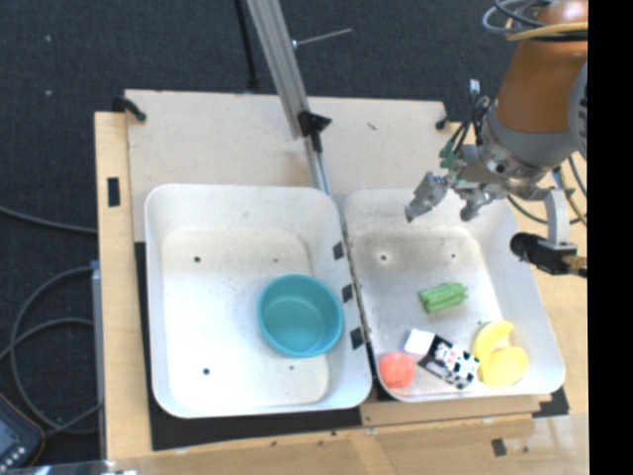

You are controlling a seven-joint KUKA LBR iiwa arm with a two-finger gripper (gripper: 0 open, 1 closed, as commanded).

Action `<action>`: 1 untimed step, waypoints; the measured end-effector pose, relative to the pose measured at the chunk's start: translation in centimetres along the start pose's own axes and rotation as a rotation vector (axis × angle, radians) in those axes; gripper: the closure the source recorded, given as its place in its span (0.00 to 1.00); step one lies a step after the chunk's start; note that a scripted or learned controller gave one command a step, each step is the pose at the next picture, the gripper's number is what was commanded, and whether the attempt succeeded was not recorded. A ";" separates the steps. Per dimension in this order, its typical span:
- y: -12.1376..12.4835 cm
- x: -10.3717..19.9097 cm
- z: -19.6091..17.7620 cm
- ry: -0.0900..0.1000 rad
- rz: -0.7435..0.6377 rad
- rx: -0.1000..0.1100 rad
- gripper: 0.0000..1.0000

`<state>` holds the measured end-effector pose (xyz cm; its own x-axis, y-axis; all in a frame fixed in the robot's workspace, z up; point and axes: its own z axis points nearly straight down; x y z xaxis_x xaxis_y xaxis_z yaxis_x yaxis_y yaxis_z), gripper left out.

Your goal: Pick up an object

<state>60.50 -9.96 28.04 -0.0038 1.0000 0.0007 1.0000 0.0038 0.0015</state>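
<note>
**Gripper spread above the far end of the right bin, nothing in it**

From my feed, the 2 grey metal fingers stand apart from each other with bare bin floor showing between them, so the two-finger gripper is spread and holds nothing. It hangs over the far end of the right shallow white bin, near that bin's back rim. Above it I see the grey wrist with green wiring, then the orange band of the grey KUKA arm, which comes in from the right and slopes down toward the bin.

The objects sit well apart from the gripper, toward the near end of the same bin. The small green ridged plastic block lies flat about mid-bin, its long axis running roughly left to right with the right end tipped slightly toward the back. Nearer the front rim I see a small orange-red rounded piece in the front-left corner, then a white and black patterned flat piece just beside it, lying at a slant, and a yellow rounded plastic toy at the right, touching or nearly touching the patterned piece.

In the left shallow white bin a round teal plastic bowl stands upright, mouth up, near the divide between the 2 bins.
</note>
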 end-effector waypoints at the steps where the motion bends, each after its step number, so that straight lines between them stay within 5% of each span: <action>1: 0.0 0.0 0.0 0.000 0.001 0.000 0.00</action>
<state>60.50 -9.96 28.05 -0.0030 1.0000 0.0012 1.0000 0.0030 0.0020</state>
